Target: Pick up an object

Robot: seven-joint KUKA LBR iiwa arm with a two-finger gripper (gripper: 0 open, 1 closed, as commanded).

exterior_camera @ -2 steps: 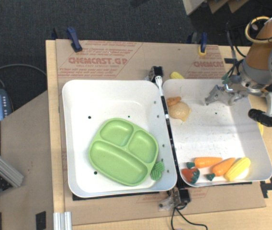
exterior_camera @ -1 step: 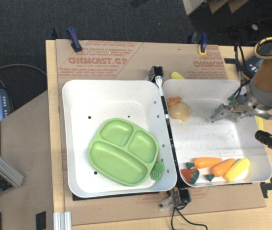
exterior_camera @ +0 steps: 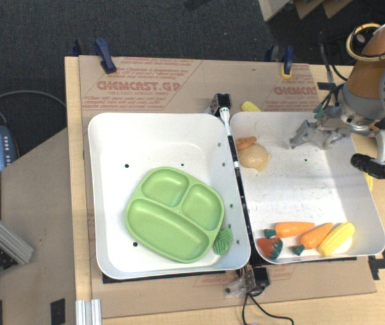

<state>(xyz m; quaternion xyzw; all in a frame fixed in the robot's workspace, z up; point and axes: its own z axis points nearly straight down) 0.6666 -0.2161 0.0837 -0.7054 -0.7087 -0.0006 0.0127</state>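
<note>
Currently we see the gripper [exterior_camera: 306, 135] spread wide and holding nothing at the upper right of the right bin [exterior_camera: 355, 181]. Nearest target, the pale round object [exterior_camera: 254, 157], hugs the bin's left wall; we risk a finger clipping that wall and nudging it away.

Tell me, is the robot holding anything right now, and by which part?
Nothing is held. The gripper hangs open over bare floor of the right bin, apart from the carrots and corn.
</note>
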